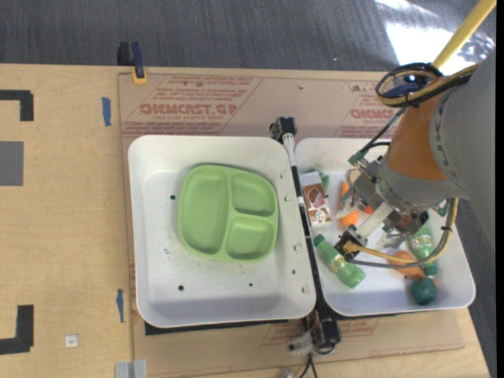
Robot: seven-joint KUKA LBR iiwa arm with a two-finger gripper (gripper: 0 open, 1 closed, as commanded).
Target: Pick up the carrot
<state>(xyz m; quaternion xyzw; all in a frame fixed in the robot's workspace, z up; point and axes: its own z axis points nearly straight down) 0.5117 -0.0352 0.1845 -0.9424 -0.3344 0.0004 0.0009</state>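
Note:
The arm reaches into the right bin (465, 294) from the right, and my gripper (376, 225) hangs low over the bin's middle, hiding much of what lies under it. An orange piece (351, 220) that may be the carrot shows at the gripper's left edge, close against it. I cannot tell whether it touches the gripper. Another orange bit (413, 272) lies near the bin's front right, beside a dark green round thing (423, 290).
A green bottle (339, 263) lies at the right bin's front left, and a small brown and white carton (316, 201) sits along its left wall. The left bin (150, 211) holds a green divided plate (229, 212). Cardboard covers the bench around both bins.

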